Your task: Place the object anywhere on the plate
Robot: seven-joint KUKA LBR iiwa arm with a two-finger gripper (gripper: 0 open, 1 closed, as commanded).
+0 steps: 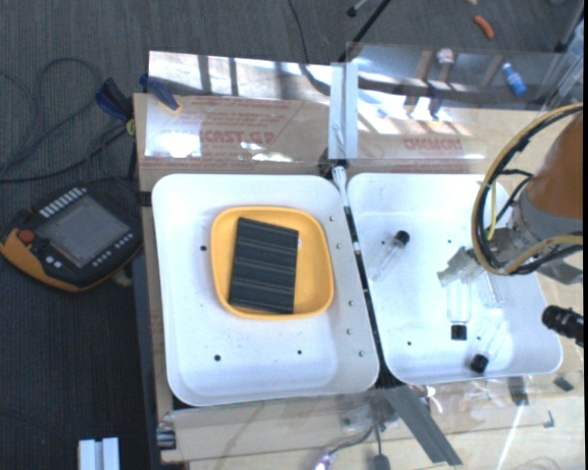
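Observation:
A yellow square plate (317, 272) with rounded corners sits in the middle of the left white bin (260, 370). A black ribbed rectangular object (265, 264) lies flat on the plate, tilted slightly, well inside its rim. My gripper (465, 270) hangs over the right bin (416, 355), far to the right of the plate and apart from the black object. Its pale tip is low above the bin floor, next to a clear tube. The arm's grey wrist and orange band (568, 179) come in from the right edge.
Three small clear tubes with black caps lie in the right bin: one (392, 249) near its left side, one (459, 313) just below my gripper, one (482, 358) near the front rim. A ridge (358, 262) divides the bins. A pendant (73, 238) lies on the floor left.

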